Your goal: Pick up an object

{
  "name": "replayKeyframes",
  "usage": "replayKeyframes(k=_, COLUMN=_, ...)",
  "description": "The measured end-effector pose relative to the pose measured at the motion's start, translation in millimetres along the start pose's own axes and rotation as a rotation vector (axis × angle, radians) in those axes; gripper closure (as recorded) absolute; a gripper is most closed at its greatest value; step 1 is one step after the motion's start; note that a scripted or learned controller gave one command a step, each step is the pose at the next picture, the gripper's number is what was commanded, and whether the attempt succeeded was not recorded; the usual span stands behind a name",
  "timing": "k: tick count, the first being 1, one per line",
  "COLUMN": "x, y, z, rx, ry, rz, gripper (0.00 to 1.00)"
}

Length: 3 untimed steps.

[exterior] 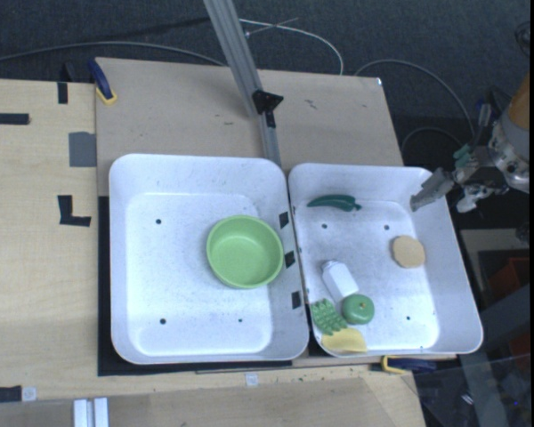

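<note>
Objects for picking sit in two shallow white bins placed side by side on a wooden bench. The left bin [133,238] holds a light green bowl [244,252], upright, toward its right side. The right bin [449,265] holds several small things: a dark green pepper-like piece [335,203] lies near the far wall; a tan round cookie-like piece [408,252] rests toward the right side; a white bottle [340,280] lies on its side near the middle; a green round piece [358,309] sits just beside the bottle's near end; a green ridged piece [325,315] and a yellow piece [346,340] lie at the near left corner, close together. The gripper [440,188] hangs above the far right corner of the right bin, apart from all the objects, with nothing between its fingers; whether they are spread or pressed together cannot be told. A grey pole [236,47] slants across the far side of the bench.
</note>
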State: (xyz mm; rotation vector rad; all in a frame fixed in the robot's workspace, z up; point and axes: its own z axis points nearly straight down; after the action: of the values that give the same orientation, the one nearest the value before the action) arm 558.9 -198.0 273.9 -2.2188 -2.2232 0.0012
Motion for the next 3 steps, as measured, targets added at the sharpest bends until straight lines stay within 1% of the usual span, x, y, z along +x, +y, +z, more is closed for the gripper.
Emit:
replayKeyframes(k=1, x=0, y=0, z=0, rx=0.000, ry=0.000, rz=0.000, gripper=0.00)
replayKeyframes(k=2, x=4, y=-1, z=64, rx=0.007, ry=0.001, rz=0.000, gripper=0.00)
replayKeyframes(k=3, x=4, y=-5, z=119, rx=0.007, ry=0.001, rz=0.001, gripper=0.00)
